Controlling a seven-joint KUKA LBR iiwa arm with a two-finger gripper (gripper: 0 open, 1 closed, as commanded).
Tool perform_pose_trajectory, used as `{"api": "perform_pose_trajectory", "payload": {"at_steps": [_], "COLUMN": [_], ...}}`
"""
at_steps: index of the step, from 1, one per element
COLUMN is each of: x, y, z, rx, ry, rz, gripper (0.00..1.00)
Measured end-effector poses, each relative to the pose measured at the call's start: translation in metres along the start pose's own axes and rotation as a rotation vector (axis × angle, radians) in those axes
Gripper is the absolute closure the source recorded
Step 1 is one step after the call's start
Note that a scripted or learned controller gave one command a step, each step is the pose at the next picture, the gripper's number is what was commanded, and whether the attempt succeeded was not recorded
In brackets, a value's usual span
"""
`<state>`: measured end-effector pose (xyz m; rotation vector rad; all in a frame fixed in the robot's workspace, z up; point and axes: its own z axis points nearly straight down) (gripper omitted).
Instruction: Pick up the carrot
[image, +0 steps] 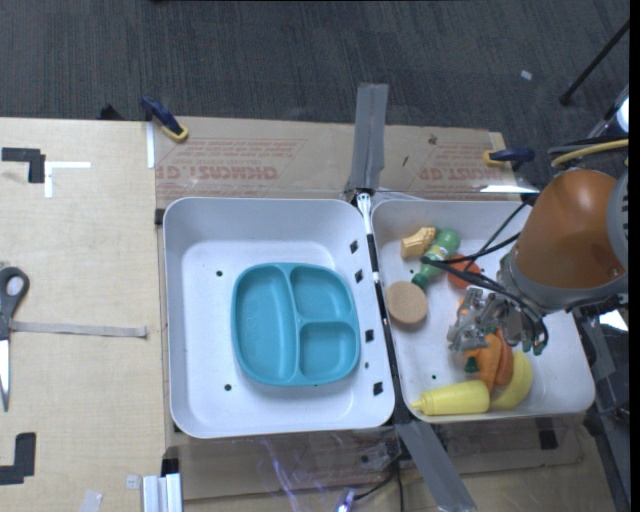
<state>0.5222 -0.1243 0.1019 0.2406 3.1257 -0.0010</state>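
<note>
- Carrot just below and right of the gripper, touching it.
- Grip state: cannot tell.
- Right bin beneath; left bin leftward; dark carpet beyond.

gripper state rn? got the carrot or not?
Gripper: down in the right bin, right over the carrot; open or closed cannot be told, and no grasp on the carrot is visible.

Orange carrot, teal plate, white bins
</note>
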Motion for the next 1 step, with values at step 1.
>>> {"api": "perform_pose_trajectory", "payload": {"at_steps": [1], "x": [-0.0007], "y": [0.0740], "z": [-0.1286], "rx": [0.000], "ry": [0.000], "rz": [0.286], "gripper": [1.00]}}
